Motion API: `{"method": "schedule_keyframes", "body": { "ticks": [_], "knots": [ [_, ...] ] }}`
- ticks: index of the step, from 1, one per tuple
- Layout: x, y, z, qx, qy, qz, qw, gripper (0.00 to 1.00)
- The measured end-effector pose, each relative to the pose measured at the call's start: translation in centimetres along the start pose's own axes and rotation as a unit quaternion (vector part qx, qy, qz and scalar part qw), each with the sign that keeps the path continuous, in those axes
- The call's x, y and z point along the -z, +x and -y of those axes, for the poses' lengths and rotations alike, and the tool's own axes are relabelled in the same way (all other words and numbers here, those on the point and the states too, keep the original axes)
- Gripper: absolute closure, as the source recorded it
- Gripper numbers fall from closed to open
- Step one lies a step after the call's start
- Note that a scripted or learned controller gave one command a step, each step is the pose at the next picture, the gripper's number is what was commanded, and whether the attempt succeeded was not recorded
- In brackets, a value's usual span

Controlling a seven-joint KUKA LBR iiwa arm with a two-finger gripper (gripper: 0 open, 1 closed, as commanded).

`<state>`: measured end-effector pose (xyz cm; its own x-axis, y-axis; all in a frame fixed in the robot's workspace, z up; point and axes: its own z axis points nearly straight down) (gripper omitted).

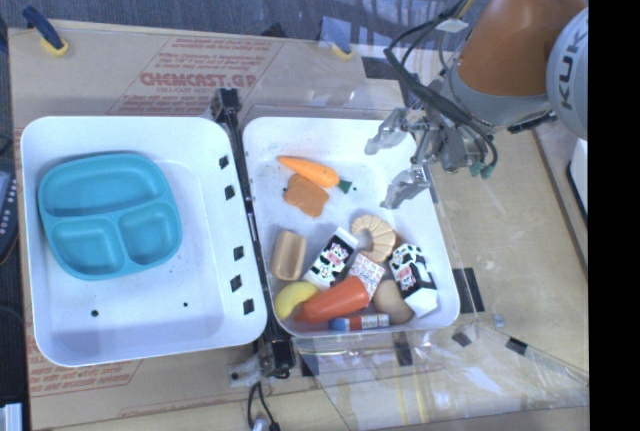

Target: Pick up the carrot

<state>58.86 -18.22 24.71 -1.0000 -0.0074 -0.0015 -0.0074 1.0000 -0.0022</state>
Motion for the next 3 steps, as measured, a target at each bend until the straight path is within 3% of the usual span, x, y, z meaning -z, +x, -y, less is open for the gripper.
{"method": "schedule_keyframes", "body": {
  "ticks": [1, 2, 3],
  "knots": [
    [-12.9, -2.1, -1.2, 0.046, -0.004, -0.006, 0.9989, 0.0],
    [-15.5, -5.5, -4.6, 0.066, -0.002, 0.001, 0.9978, 0.0],
    [-14.1, -5.8, -4.7, 0.069, 0.0, 0.005, 0.9976, 1.0]
  ]
}}
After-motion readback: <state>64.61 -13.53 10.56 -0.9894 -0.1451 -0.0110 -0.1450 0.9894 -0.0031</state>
